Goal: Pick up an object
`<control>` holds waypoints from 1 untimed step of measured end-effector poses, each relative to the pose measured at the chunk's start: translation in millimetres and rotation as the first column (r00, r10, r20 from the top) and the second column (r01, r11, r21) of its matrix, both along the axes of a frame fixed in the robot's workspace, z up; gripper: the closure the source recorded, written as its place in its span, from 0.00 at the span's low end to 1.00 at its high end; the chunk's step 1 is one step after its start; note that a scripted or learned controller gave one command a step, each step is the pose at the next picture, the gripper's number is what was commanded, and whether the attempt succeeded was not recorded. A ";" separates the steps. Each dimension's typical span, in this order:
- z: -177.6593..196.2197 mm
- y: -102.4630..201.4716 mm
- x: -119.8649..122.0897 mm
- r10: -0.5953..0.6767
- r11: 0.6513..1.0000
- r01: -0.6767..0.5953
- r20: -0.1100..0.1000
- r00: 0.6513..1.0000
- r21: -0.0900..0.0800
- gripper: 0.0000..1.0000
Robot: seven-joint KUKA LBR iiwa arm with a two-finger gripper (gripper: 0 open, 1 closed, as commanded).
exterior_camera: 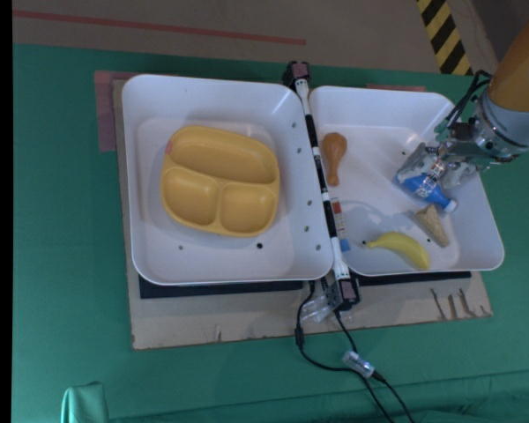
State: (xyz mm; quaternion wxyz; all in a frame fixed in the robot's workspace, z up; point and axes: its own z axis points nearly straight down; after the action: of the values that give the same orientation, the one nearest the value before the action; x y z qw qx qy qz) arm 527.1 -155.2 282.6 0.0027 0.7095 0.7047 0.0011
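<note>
My gripper (435,169) hangs low in the right bin (383,113), near its right wall. It is open, and its fingers stand on either side of the upper end of a blue and white bottle (426,188) that lies on the bin floor. The bottle is not lifted. A brown drumstick (334,154) lies at the bin's left side. A yellow banana (400,248) lies near the front wall. A tan waffle cone (434,223) sits just below the bottle.
The left bin (150,104) holds a yellow divided plate (219,181). A black and white divider rail (320,179) runs between the bins. Cables (348,351) trail off the bench's front edge over the green mat.
</note>
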 end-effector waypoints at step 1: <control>-89.9 -30.6 13.7 0.000 1.000 0.000 0.007 1.000 -0.005 0.00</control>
State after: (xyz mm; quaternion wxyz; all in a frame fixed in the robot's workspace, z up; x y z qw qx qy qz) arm 540.8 -185.8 192.8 0.0068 0.7093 0.7048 0.0019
